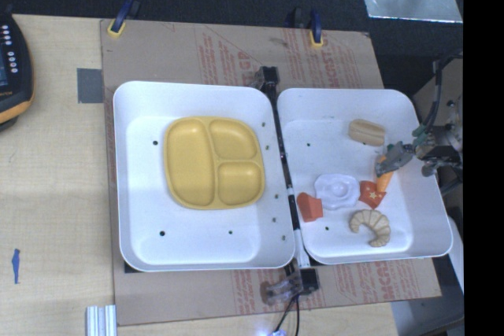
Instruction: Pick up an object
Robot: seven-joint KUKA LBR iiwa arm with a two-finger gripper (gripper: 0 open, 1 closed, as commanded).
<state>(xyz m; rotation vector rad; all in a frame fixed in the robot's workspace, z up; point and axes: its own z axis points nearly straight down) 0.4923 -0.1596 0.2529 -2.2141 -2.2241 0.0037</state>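
The right bin [339, 108] holds several small food toys. A tan bread piece [367, 132] lies at its back. A white round lid-like piece [339, 190] sits in the middle, a red block [310, 207] to its left and a red wedge [370, 193] to its right. A croissant [372, 225] lies near the front. My gripper [394, 156] reaches in low over the bin's right side, directly above a small orange piece [383, 182]. I cannot tell whether it touches that piece.
The left bin [142, 240] carries a yellow divided plate [213, 162]. Both bins rest on a cardboard sheet [205, 51] held by clamps at the back. A black and orange pendant [9, 67] lies at the far left.
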